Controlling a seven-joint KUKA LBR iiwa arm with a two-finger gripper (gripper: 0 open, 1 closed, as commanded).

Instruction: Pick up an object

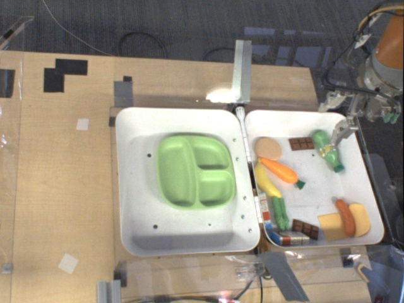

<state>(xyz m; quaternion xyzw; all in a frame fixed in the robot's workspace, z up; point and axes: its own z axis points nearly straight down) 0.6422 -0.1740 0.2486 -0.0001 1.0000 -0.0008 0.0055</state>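
Gripper (pixel 341 134) hangs over the right bin's (pixel 372 194) far corner, just beside the green bottle (pixel 328 149). Nothing is lifted yet; I cannot tell its jaw state

Divided tray (pixel 192 171) in left bin (pixel 136 232); toy foods in right bin (pixel 369 188).

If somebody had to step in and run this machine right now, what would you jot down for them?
Gripper: at the far right corner of the right bin, just above the green bottle; whether its fingers are open or shut is unclear, and nothing is seen held.
Right bin: green bottle, carrot, banana, round cookie, chocolate bar, sausage on a cheese wedge.
Left bin: a green divided plate.
Done: nothing lifted yet.
Left: grasp one item, likely the bottle, and lift it.
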